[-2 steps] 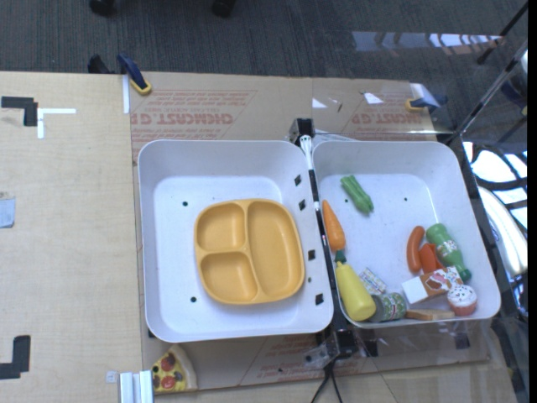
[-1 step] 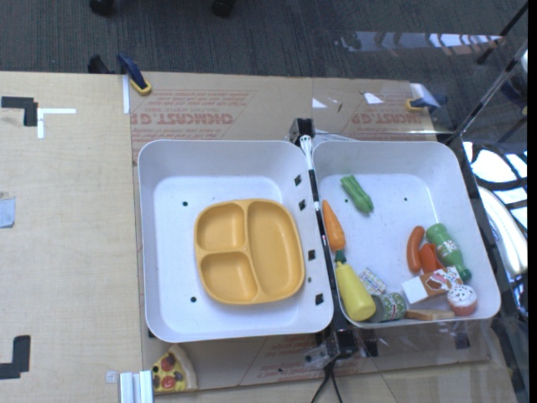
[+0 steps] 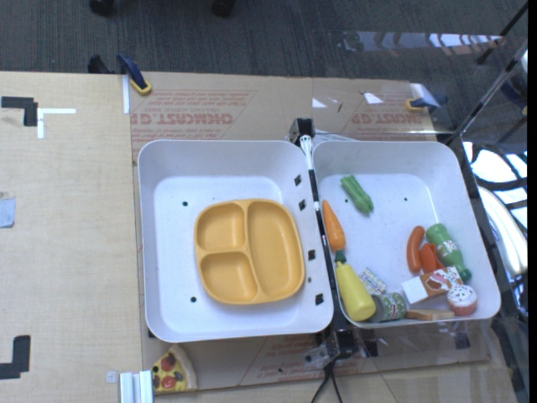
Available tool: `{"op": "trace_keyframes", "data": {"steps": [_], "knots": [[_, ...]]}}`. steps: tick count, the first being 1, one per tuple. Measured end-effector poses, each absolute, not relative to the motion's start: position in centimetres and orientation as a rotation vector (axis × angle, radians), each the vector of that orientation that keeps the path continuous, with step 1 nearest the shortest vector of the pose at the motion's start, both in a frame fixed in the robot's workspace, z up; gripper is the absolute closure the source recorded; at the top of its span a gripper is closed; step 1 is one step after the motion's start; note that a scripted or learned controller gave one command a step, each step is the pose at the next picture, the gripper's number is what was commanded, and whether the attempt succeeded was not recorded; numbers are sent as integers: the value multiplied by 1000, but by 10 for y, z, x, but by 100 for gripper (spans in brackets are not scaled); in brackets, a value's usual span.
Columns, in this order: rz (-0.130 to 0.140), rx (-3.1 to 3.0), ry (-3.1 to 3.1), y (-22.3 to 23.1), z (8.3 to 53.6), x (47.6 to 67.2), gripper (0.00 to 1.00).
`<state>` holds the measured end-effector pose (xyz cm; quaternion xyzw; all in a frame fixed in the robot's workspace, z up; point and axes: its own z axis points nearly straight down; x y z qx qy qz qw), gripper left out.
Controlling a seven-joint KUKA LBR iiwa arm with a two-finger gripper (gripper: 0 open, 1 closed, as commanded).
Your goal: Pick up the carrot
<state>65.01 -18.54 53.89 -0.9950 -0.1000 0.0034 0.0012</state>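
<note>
The carrot (image 3: 333, 227) lies tight against the right bin's left wall (image 3: 317, 225), just above the yellow bottle (image 3: 353, 293), so a claw finger may jam on that wall or nudge the bottle; the claw's state I cannot tell.

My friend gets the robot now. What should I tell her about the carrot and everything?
Carrot: lying in the right bin, against its left wall, green end toward the front. Nothing is touching it.
Just in front of it: a yellow bottle. A green pepper lies behind it; more toy food is piled in the bin's front right corner.
Left bin: holds a yellow plate.
Done: nothing yet, the carrot is not picked up.
Left: reach the carrot, grip it and lift it out.
</note>
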Motion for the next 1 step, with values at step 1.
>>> {"op": "trace_keyframes", "data": {"steps": [1], "knots": [[16, -3121, -323, -184, 546, 652, 100]]}}
